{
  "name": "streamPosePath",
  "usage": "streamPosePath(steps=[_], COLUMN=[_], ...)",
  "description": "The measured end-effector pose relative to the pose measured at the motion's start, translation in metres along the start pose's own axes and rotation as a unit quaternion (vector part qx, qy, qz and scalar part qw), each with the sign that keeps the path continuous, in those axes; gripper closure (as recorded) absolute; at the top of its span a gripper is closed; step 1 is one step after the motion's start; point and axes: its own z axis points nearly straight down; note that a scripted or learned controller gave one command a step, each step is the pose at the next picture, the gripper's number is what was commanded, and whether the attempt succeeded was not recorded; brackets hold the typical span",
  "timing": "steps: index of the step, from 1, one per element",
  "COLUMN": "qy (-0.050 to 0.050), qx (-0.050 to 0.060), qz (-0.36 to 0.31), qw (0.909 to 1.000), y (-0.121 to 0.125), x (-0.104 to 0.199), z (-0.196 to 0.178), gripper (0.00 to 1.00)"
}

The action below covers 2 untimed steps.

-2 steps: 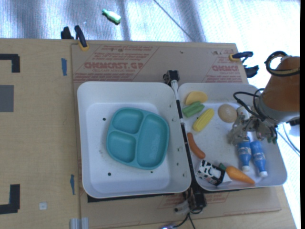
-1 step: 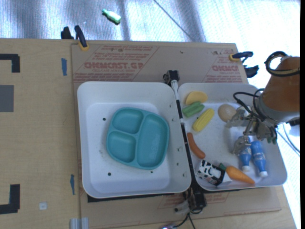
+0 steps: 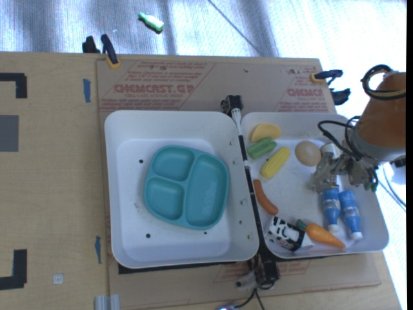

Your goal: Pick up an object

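Toy food and two blue tubes (image 3: 340, 209) lie in the right bin (image 3: 381, 234) under the gripper (image 3: 327, 173), whose hold cannot be told; the egg (image 3: 308, 152) beside it looks light, hard, slippery, best pinched across its middle.

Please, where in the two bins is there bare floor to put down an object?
Left bin: bare white floor rings the teal tray, widest along its upper edge. Right bin: crowded; a small bare patch lies between corn, sausage, carrot and the tool.

Robot lab bench — clamped board (image 3: 193, 82), two white bins (image 3: 122, 173)
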Motion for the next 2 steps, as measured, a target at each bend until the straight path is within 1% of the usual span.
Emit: streamPosePath(steps=[1, 2], qy=[0.0, 0.004], qx=[0.0, -0.001], qz=[0.0, -0.243], qw=[1.0, 0.97], y=[0.0, -0.013], x=[0.0, -0.029], z=[0.0, 0.012], gripper=[0.0, 0.0])
